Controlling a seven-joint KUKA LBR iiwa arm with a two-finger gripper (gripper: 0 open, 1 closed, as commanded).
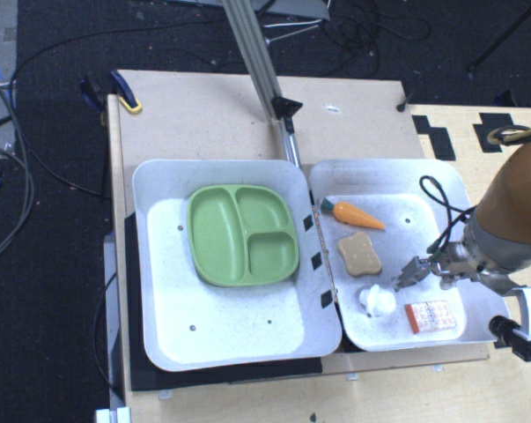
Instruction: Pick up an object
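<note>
Hovering low in the right bin [441,337], tool [412,274] with finger state impossible to tell, near white object [378,301] and tan slice [360,254], risking a nudge or miss from crowding beside red packet [434,316], carrot [357,215].

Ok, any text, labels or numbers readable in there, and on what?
Nothing can be read with certainty.
Red and white packet in the right bin: carries print, too small and blurred to read.
Carrot, brown slab, white lump, green plate: no markings seen.
</note>
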